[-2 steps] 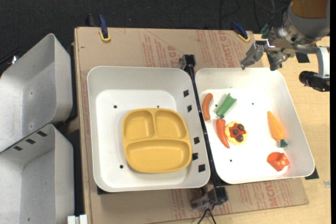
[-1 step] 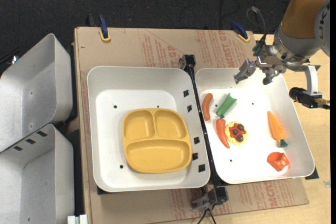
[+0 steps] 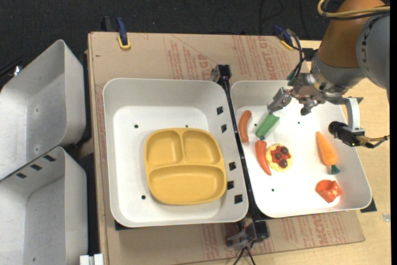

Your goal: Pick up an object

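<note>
In the right bin [image 3: 363, 178] lie several toy foods: a green pickle [image 3: 267, 126], an orange-red sausage [image 3: 245, 124], a red chili [image 3: 263, 157], a small yellow pizza [image 3: 280, 156], a carrot [image 3: 326, 150] and a red pepper [image 3: 328, 190]. My gripper [image 3: 292, 104] hangs over the bin's far side, open, with nothing between its fingers. Its left fingertip [image 3: 277, 102] is just above and to the right of the pickle's upper end.
The left bin [image 3: 118, 133] holds a yellow divided plate [image 3: 185, 166]. A black divider [image 3: 232, 127] runs between the two bins. Two white containers [image 3: 37, 133] stand off the bench to the left. A black fitting [image 3: 345, 131] sticks out beside the carrot.
</note>
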Tool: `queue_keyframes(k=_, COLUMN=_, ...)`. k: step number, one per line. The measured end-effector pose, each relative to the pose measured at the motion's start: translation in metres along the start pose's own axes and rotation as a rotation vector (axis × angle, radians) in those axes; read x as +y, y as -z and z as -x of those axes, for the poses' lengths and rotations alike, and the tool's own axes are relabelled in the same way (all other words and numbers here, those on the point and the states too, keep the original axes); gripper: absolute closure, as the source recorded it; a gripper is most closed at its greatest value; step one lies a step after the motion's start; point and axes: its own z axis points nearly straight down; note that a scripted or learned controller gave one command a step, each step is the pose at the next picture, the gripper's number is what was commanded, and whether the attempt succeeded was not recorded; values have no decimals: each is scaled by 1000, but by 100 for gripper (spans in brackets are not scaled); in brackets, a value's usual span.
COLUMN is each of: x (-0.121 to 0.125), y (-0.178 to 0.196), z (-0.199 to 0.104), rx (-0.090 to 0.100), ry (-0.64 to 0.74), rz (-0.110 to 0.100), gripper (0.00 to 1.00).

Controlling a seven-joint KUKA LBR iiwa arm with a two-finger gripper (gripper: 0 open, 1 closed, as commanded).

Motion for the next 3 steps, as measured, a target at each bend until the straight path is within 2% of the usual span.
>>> queue_keyframes(k=1, x=-2, y=-43, z=0, rx=-1, ry=0, rz=2, gripper=0)
queue_keyframes(k=2, x=0, y=-30, z=0, rx=-2, ry=1, rz=8, gripper=100)
queue_keyframes(k=3, x=0, y=35, z=1, rx=-3, ry=3, rz=14, gripper=100)
